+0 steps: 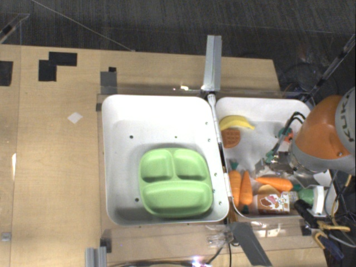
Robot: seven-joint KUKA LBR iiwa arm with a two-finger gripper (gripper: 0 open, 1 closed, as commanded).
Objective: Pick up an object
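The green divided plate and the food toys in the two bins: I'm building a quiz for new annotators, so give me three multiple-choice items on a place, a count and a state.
1. Where does the green divided plate lie?
A. in the left bin
B. in the right bin
C. on the bench

2. How many compartments does the plate have?
A. two
B. three
C. five

3. How does the brown sauce bottle rest?
A. upright
B. on its side
C. on the plate

Answers:
1 A, it sits on the floor of the left bin.
2 B, two small wells lie above one long well.
3 B, it lies flat near the front wall of the right bin, beside a carrot.
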